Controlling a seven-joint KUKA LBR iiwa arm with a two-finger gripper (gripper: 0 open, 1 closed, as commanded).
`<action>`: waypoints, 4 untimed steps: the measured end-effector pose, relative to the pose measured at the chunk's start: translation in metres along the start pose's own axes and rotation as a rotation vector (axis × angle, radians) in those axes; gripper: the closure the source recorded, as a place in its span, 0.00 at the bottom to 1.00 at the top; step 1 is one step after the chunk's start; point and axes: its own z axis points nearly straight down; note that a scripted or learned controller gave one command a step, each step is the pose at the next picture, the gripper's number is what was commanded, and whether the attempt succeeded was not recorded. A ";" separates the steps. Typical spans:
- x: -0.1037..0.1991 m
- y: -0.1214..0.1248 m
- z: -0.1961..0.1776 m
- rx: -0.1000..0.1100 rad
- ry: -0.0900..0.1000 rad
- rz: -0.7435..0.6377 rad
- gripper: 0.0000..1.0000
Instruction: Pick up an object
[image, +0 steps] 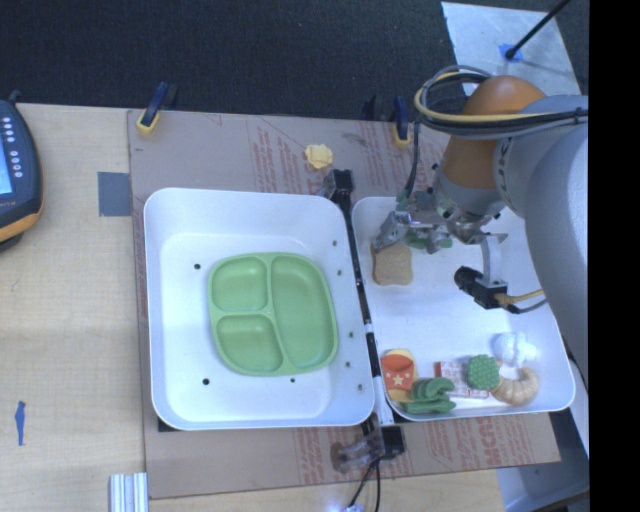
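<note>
My gripper (408, 236) hangs over the far left part of the right bin (440, 310), under the orange band of the arm. A tan slice of toy bread (393, 266) lies just below and in front of it, at the bin's left wall. Whether the bread touches the fingers is unclear from this angle. Along the right bin's near edge lie a red and yellow toy can (398, 372), a green pea pod (430, 396), a green round toy (483, 371), a croissant (517, 387) and a white toy (516, 348).
The left bin (180, 300) holds a green three-compartment plate (271, 313). A small yellow object (319, 156) lies on the cardboard behind the bins. A black handheld pendant (15, 170) rests at the bench's left edge. The arm's grey body covers the right bin's right side.
</note>
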 end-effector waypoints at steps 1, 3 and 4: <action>0.000 0.000 0.000 0.001 -0.001 0.000 0.00; -0.008 0.000 0.000 0.000 -0.001 0.001 0.00; 0.001 0.000 0.000 0.002 -0.001 0.000 0.00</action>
